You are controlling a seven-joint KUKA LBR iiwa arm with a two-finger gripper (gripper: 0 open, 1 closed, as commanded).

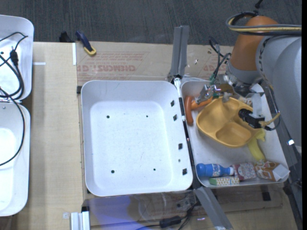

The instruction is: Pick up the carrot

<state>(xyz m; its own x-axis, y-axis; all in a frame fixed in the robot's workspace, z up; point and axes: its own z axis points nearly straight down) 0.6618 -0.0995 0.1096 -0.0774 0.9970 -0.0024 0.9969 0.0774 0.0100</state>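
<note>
i hang over the carrot (190, 110) ready to descend; my gripper (209, 94) state, i cannot tell.

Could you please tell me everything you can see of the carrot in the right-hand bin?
The carrot is a short orange piece, smooth and plastic-looking like a toy. It lies on the floor of the right bin near its upper left corner, running lengthwise beside the wall next to the divider. The yellow bowl lies just to its right and seems to touch or overlap it. The tool is just above and right of its upper end, not on it.
</note>
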